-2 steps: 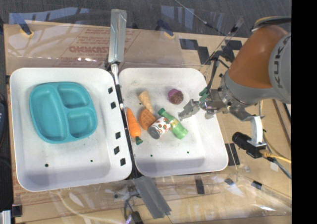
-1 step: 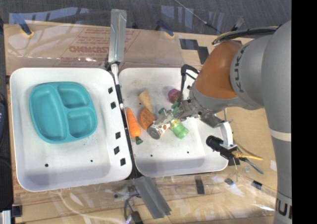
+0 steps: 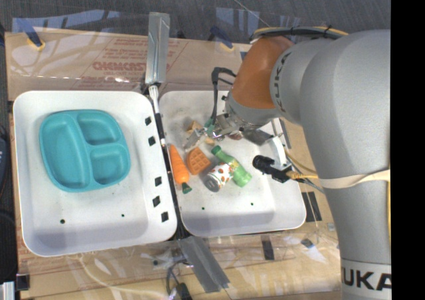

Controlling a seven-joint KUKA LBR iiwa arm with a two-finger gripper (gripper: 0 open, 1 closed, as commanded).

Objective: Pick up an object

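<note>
The right bin [image 3: 229, 224] holds an orange carrot [image 3: 177, 166], a tan waffle piece [image 3: 197, 159], a green bottle [image 3: 232, 165] and a small printed can [image 3: 217, 177], clustered near its middle. A small tan and white object [image 3: 194, 128] lies toward the bin's back left. My gripper [image 3: 211, 130] hangs low over the back of this bin, just right of that small object and just behind the green bottle's cap. The wrist with its orange band [image 3: 255, 83] hides the gripper's upper part.
The left bin [image 3: 86, 233] carries a teal divided plate [image 3: 84, 148]. A divider with black clips [image 3: 159, 159] runs between the bins. My grey arm [image 3: 339, 126] covers the right bin's right side.
</note>
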